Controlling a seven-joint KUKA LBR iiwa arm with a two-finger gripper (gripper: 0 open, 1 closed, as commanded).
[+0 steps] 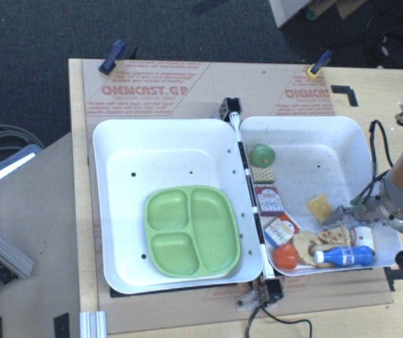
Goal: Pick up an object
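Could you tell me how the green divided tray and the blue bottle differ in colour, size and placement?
The green divided tray is pale green and broad; the blue bottle is blue with a white cap end, and slim. The tray lies flat in the left bin; the bottle lies on its side in the right bin among other items.

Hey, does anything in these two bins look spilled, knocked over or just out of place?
Nothing spilled or broken. The blue bottle lies on its side in the right bin, crowded with other items toward the near corner. The green divided plate sits flat in the left bin.
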